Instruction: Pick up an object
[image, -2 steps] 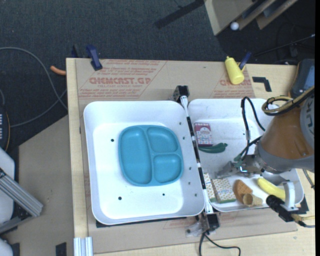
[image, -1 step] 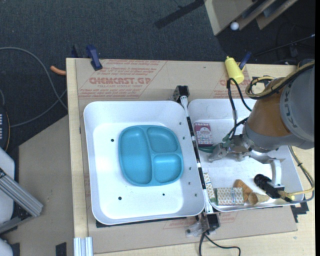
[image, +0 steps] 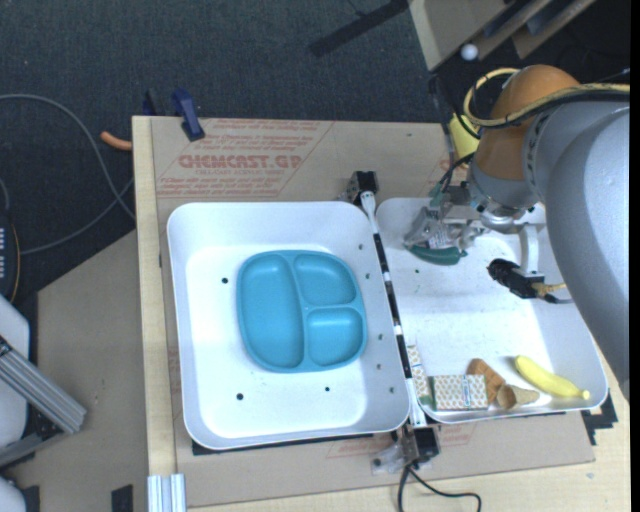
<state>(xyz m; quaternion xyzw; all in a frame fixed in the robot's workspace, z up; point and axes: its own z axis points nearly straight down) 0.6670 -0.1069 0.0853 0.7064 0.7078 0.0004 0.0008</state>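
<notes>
Even, bright overhead illumination. The white bins are near overexposure, with faint glare along their rims. Soft shadow lies under the arm in the right bin's far corner. The carpet beyond the worktop renders dark. Image slightly soft and grainy; the arm, nearest the lens, is blurred.

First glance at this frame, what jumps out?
The blue divided plate in the middle of the left bin grabs the eye first. Next is the big grey arm with its orange band coming in from the right, its end effector low over the far corner of the right bin, just above a dark teal object. A yellow banana and a few small items sit along that bin's near edge.
</notes>
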